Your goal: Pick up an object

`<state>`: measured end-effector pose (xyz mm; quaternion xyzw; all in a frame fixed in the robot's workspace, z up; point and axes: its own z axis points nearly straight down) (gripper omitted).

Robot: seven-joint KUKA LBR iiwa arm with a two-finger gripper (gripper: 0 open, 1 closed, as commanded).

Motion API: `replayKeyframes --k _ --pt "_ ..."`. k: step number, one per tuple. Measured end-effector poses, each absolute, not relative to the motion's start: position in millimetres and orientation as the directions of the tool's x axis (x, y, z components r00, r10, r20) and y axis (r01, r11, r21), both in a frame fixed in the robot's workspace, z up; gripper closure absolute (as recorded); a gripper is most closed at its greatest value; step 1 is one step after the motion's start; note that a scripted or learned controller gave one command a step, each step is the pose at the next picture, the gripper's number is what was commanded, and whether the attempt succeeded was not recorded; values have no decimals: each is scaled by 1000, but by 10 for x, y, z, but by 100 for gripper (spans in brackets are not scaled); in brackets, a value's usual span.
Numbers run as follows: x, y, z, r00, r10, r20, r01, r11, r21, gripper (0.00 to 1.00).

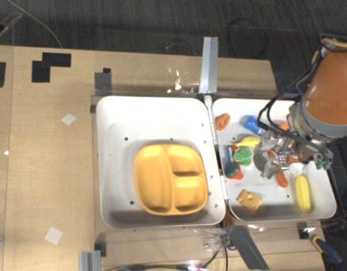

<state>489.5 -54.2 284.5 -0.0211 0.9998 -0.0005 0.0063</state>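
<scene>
The gripper (270,165) hangs low in the right bin (275,210), among small toy foods; whether its jaws are spread or pressed together cannot be told, as wrist and cables blur that spot. An orange piece (282,179) pokes out just beneath it, partly hidden. A corn cob (302,192) lies nearby. The left bin (114,151) holds a yellow divided tray (170,178).

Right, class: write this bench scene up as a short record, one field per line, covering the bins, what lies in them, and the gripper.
left bin: holds a yellow divided tray
right bin: holds small toys
toys seen: corn cob, orange piece, cheese wedge, blue piece, green piece
gripper: low over the right bin's middle
grasp: cannot tell
</scene>
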Motion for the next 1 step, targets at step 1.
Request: replayKeyframes --k 1 --pt "5495 -788 2647 -993 -114 -8 -114 993 -1 100"
